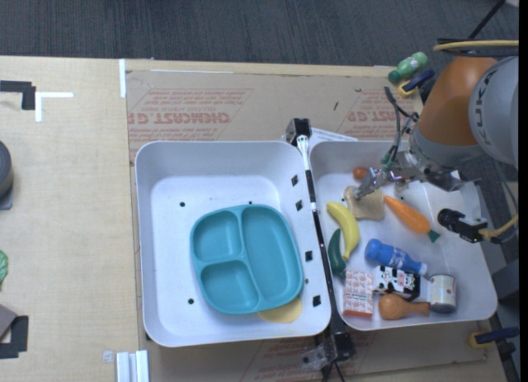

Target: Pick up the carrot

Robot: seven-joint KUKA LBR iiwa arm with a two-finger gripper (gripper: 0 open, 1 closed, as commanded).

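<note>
Grey and rounded, with a glossy orange band, the robot arm fills the upper right, and its small metal gripper (378, 179) hangs over the right bin (472, 207) above a tan slice of bread (368, 206); whether its fingers are parted or closed cannot be told. Just right of the gripper lies the carrot (409, 215), a smooth tapered orange shape with a green tip, resting free on the bin floor near a curved yellow banana (346, 225). A teal plastic tray (246, 258) with 3 compartments sits in the left bin (165, 182).
</note>
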